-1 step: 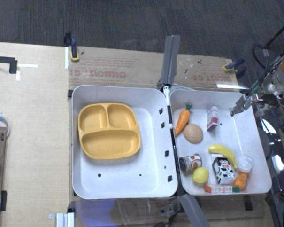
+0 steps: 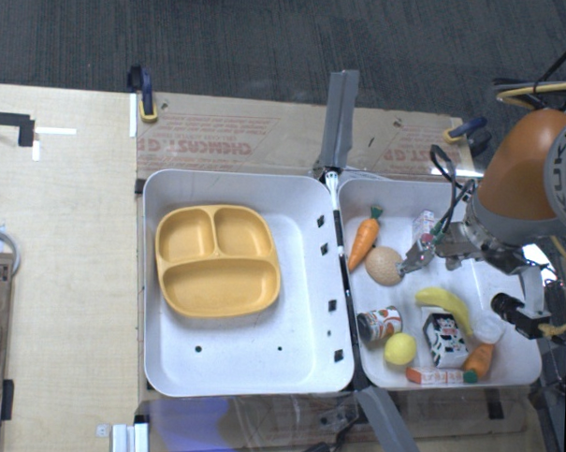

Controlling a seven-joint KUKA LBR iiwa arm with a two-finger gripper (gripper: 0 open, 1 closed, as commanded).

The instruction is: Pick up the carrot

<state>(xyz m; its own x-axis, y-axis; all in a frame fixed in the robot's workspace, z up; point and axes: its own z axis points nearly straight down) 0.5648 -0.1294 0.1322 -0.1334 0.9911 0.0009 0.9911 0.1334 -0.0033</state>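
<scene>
The carrot [image 2: 362, 243] is orange with a green top and lies tilted at the left side of the right bin [image 2: 510, 378], close to the divider. A beige egg-shaped item [image 2: 384, 266] sits just to its lower right. My gripper [image 2: 415, 258] hangs low over the right bin, just right of that beige item and a short way right of the carrot, not touching the carrot. The grey arm with its orange band [image 2: 524, 165] reaches in from the right.
The right bin also holds a banana [image 2: 445, 304], a small can [image 2: 380, 324], a lemon [image 2: 400, 349], a cow-print carton [image 2: 444, 338] and a small orange piece [image 2: 479, 358]. A yellow divided plate [image 2: 218, 261] lies in the left bin [image 2: 258, 360].
</scene>
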